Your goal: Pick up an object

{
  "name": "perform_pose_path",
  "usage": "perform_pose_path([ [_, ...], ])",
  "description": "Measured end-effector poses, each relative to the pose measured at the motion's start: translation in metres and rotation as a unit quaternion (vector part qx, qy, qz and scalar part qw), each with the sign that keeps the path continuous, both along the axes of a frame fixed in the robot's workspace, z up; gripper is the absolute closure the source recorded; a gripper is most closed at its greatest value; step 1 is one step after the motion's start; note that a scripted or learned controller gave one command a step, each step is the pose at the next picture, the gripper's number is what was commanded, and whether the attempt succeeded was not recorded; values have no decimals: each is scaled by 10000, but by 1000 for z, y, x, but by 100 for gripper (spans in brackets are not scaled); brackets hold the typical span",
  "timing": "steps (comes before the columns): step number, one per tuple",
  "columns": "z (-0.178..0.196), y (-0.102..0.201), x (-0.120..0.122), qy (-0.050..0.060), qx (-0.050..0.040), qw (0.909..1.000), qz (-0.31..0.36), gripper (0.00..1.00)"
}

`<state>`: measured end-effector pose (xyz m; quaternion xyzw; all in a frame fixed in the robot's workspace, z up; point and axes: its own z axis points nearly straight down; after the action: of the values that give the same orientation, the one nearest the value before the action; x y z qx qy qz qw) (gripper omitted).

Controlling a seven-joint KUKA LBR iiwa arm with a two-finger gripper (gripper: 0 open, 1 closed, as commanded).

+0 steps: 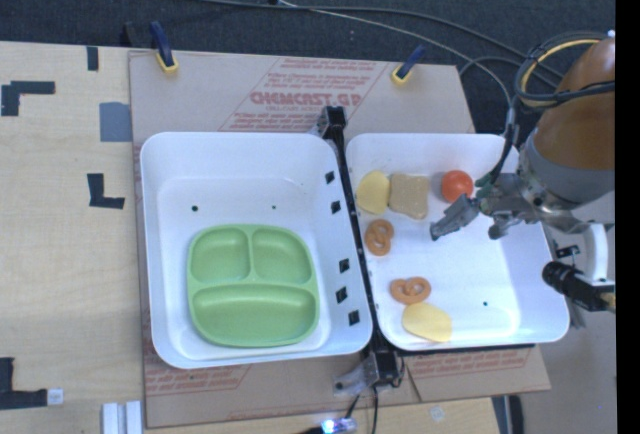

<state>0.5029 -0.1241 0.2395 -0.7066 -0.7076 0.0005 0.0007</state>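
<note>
The right bin holds several small food toys: a yellow piece, a tan bread slice, a red tomato, a brown pretzel, an orange pretzel and a yellow wedge. My gripper hangs over the bin's right half, just below and right of the tomato. Its two dark fingers stand spread apart, one pointing left, the other to its right. Nothing sits between them.
The left bin carries a green divided plate. A black divider runs between the bins. Cables cross the dark floor behind the bench, and clamps hold the cardboard sheet.
</note>
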Motion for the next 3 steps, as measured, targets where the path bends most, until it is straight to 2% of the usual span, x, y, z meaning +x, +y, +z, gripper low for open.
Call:
perform_pose_path([
  [2, -112, -12, -3, 18, 2, 10000, -8, 0],
  [3, -156, -12, -2, -9, -4, 10000, -11, 0],
])
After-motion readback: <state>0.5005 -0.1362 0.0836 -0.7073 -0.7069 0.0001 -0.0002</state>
